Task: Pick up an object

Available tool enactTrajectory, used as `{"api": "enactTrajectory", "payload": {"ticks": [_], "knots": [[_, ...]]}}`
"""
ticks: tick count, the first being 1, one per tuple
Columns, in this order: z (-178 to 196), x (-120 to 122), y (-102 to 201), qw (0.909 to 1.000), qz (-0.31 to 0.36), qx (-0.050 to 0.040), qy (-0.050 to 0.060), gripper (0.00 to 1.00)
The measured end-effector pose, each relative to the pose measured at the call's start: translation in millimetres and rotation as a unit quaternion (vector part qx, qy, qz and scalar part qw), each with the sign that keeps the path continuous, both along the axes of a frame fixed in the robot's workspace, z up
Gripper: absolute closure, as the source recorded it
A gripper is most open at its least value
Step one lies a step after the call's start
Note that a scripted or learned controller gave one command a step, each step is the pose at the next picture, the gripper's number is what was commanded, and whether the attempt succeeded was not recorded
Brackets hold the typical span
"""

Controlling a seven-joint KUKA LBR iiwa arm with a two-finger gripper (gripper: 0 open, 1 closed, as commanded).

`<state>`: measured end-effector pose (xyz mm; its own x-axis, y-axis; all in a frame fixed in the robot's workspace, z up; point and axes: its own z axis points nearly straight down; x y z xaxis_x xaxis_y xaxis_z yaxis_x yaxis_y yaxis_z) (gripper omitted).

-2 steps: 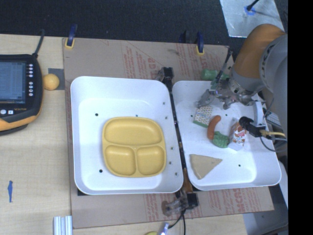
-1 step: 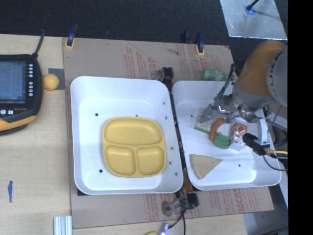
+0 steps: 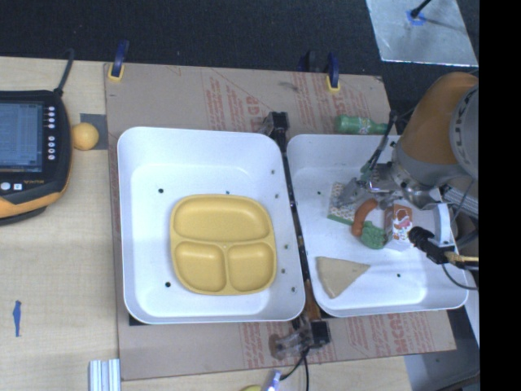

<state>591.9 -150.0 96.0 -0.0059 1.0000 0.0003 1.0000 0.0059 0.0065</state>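
Observation:
In the right bin [image 3: 383,304] lie an orange carrot-like toy [image 3: 364,216] with a green end [image 3: 373,235], a small white and red packet [image 3: 400,225], a flat green piece [image 3: 340,208] and a tan triangular wedge [image 3: 338,274]. My gripper [image 3: 370,187] is low over the far part of this cluster, just above the carrot's upper end and the green piece. The grey arm with its orange band [image 3: 431,129] comes in from the right and hides part of the bin behind it. Nothing is visibly held.
A yellow divided plate [image 3: 222,243] rests in the left bin [image 3: 130,218]. Outside the bins, a green object [image 3: 358,125] lies on the cardboard behind the right bin. A control pendant [image 3: 28,157] and a yellow ball [image 3: 85,135] sit at the far left.

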Motion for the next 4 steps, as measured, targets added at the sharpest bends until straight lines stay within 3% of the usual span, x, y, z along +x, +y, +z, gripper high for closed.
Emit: {"api": "enactTrajectory", "payload": {"ticks": [1, 2, 3, 4], "knots": [[11, 0, -1, 1.0000, 0.001, -0.0004, 0.000, 1.00], [11, 0, -1, 1.0000, 0.001, -0.0007, 0.001, 0.00], [0, -14, 0, 1.0000, -0.001, -0.0014, -0.001, 0.00], [11, -13, -1, 1.0000, 0.000, -0.0013, 0.000, 1.00]]}}
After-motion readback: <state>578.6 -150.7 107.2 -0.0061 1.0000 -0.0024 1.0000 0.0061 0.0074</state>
